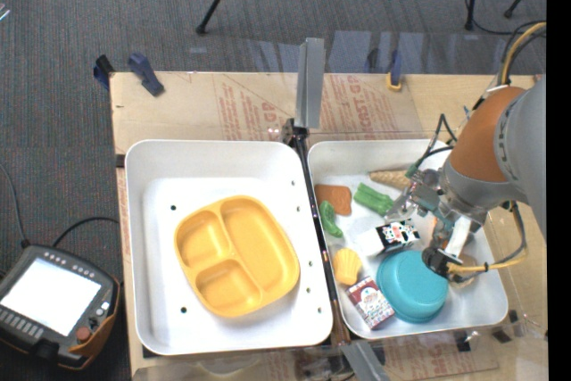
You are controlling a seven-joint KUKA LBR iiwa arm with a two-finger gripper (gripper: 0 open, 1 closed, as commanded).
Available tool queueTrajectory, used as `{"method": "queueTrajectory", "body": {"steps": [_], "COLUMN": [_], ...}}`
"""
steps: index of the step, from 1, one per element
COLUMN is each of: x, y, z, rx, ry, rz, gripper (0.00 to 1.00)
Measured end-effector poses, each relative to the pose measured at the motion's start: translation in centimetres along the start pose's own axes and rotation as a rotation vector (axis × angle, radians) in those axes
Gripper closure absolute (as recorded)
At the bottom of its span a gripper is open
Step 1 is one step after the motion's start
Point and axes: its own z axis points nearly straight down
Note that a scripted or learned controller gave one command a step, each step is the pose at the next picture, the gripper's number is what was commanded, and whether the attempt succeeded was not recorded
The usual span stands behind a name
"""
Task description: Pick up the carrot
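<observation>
Well to the view's left of the gripper (415, 199), past the divider, the left bin (143, 192) holds a yellow plate (236, 254), probably set apart as a drop target. The gripper hangs over the right bin (357, 149), where the loose items lie scattered, apparently for picking trials. Whether the gripper is apart or together cannot be told, and nothing is seen held in it. A teal bowl (412, 288) sits just below it in the view, toward the near wall. The carrot (334, 196), judged to be the flat orange piece, lies to the gripper's left, close to the divider wall, which may restrict the approach. A green piece (373, 198) lies between carrot and gripper, and a second green piece (331, 220) touches the carrot's near edge. A tan cone (393, 178) lies just beyond the gripper, tip pointing left. A black-and-white carton (397, 234) stands just below the gripper, and a red box (370, 302) and a yellow piece (346, 265) lie lower left. Print on the carton, the box and the cardboard (223, 103) is not legible.
</observation>
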Motion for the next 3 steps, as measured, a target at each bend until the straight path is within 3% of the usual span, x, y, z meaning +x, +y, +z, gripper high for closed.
{"method": "queueTrajectory", "body": {"steps": [1, 2, 3], "x": [-0.5, -1.9, -3.1], "y": [-0.4, -2.7, -5.5], "z": [0.0, -0.3, 0.2], "rx": [-0.002, -0.017, -0.009], "ry": [0.006, 0.006, -0.005], "rz": [0.111, 0.124, 0.25], "gripper": [0.0, 0.0, 0.0]}}
